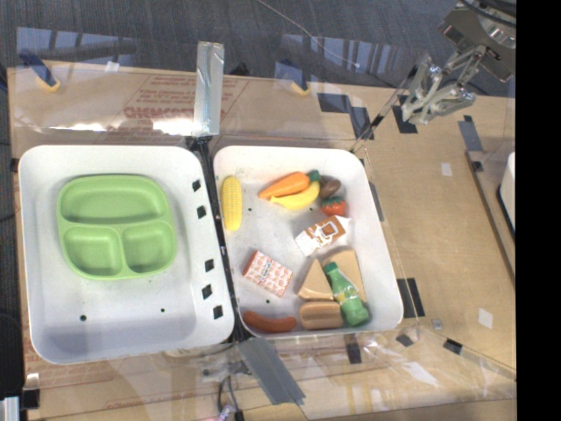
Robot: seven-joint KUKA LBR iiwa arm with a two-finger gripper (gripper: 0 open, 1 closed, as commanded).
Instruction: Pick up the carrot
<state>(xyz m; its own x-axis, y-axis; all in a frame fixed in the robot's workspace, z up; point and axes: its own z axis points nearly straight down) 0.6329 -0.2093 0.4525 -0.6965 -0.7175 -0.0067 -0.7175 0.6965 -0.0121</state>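
Above the bench's far right corner, outside both bins, the gripper (421, 103) hangs with its fingers spread apart and nothing between them. It is well apart from the carrot (285, 185), which lies in the upper part of the right bin (379, 235), tip pointing left, its green top to the right. A banana (298, 200) lies touching the carrot along its lower side, and a dark brown item (330, 187) and a tomato (334, 206) lie just to the right. A corn cob (231, 203) lies upright along the bin's left wall. Lower down are a small white carton (321, 234), a red patterned packet (267, 273), a tan wedge (333, 274), a green bottle (345, 294), a sausage (271, 323) and a hot dog bun (320, 314). The left bin (114, 331) holds a green compartment tray (117, 226).
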